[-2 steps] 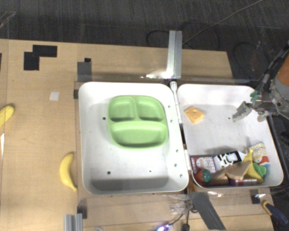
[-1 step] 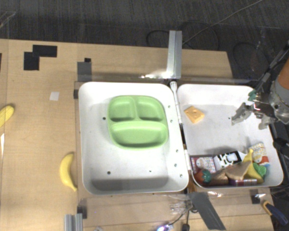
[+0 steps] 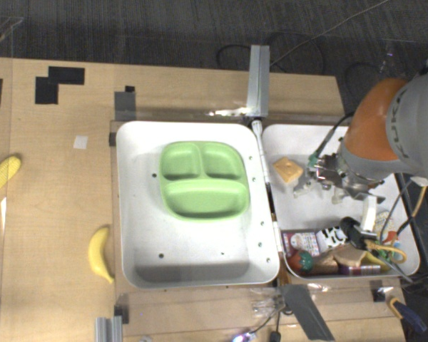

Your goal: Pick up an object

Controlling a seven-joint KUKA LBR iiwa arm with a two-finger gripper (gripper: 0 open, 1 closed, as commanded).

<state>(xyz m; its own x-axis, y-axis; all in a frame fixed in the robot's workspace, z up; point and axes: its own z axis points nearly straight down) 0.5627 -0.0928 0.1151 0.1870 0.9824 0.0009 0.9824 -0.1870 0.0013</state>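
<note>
Objects for picking lay in the right bin [image 3: 285,137] — a tan block [image 3: 287,169] near its upper left, and a crowded heap [image 3: 342,251] of packets and small toys along its near edge. The left bin [image 3: 139,191] held a green divided plate [image 3: 202,178], and two bananas [image 3: 100,251] lay on the table [image 3: 50,191] outside the bins. The gripper [image 3: 328,177] hung over the middle of the right bin, just right of the tan block, under the grey arm [image 3: 414,123] with its orange band; whether it was spread or pressed together could not be told, and nothing showed pinched in it.

The tan block looked the easiest target — it sat alone, apart from the heap. A good try would centre over it, come straight down, and close squarely across its sides before lifting, keeping clear of the bin wall.
</note>
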